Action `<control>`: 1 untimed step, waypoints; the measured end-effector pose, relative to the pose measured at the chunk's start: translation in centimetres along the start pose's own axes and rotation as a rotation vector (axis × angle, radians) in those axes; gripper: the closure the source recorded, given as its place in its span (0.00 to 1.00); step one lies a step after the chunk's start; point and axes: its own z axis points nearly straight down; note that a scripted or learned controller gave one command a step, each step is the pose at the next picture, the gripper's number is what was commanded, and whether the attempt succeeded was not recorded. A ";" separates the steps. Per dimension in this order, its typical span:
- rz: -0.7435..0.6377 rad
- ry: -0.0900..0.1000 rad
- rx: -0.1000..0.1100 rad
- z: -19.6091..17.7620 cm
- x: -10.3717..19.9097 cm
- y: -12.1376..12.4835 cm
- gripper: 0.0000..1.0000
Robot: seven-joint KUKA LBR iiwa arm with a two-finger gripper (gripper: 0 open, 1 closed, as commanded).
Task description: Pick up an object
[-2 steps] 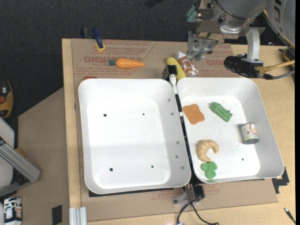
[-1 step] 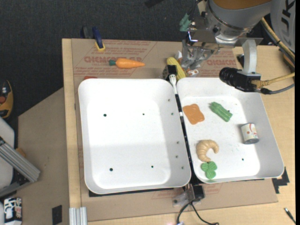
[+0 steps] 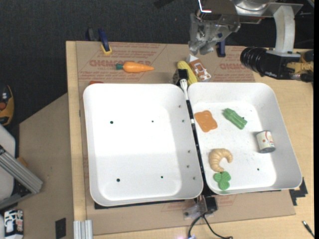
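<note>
At the near edge of the right bin (image 3: 279, 108), toward its six o'clock, a green leafy toy (image 3: 222, 179) lies flat, and a tan croissant (image 3: 220, 157) touches it on the far side. Out at the bin's three o'clock a small white can (image 3: 265, 141) lies on its side, well apart from the pastry pair. Farther in, at about eleven o'clock, an orange slab (image 3: 205, 121) (roughly square, perhaps a toast or a cracker) lies near the wall shared with the left bin (image 3: 99, 113); a green ridged vegetable (image 3: 234, 118) lies at twelve o'clock, near the slab but not touching it.

Beyond the bins, on the brown board (image 3: 75, 73), a yellow corn cob (image 3: 184, 69) and a small printed packet (image 3: 199, 71) sit just past the junction of the two bins. A toy carrot (image 3: 134, 67) lies at the left bin's twelve o'clock, with a blue and yellow clamp (image 3: 104, 43) farther back at eleven.

Farthest off, the gripper (image 3: 205, 43) hangs above the board near the corn and packet, well clear of every item in the right bin. Whether its jaws are apart or together I cannot tell, since the metal parts blur together there. Nothing is visible between them.
</note>
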 end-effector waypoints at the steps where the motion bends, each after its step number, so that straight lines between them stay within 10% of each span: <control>1: 0.007 -0.009 0.027 6.8 1.6 -5.7 1.00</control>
